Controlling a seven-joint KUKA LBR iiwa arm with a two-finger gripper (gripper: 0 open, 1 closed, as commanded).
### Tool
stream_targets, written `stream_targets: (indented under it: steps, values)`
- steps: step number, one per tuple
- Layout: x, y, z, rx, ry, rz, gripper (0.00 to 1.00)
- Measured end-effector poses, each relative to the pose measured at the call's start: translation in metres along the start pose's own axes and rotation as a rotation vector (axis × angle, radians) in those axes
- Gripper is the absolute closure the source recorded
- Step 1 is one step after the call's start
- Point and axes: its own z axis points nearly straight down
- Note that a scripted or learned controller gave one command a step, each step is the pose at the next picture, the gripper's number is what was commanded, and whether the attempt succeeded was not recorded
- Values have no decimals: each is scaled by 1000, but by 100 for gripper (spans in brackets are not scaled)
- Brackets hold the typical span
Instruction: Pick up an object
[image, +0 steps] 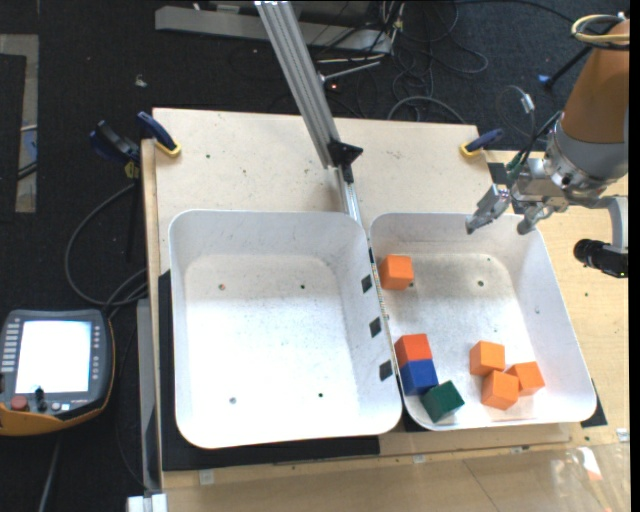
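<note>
The pincer (503, 217) is hanging spread and gripping nothing over the right bin (556, 300)'s far rim, leaving every cube unpicked, the lone orange cube (398, 271) lying nearest, below-left.

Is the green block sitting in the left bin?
No, the green block lies in the right bin, near its front edge beside the blue block.

We see a pale counter (260, 165) carrying two white bins: the left bin (200, 400) and the right bin (560, 330), side by side. A metal rail (300, 75) slants down to their seam. A pendant (55, 370) lies left, on dark floor (60, 120).
</note>
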Motion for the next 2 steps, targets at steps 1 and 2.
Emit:
stream_targets:
  steps: [1,2]
  values:
    - [-5,-30,-19,-2,0,5,0]
    - [48,-10,-41,-5,2,-5,0]
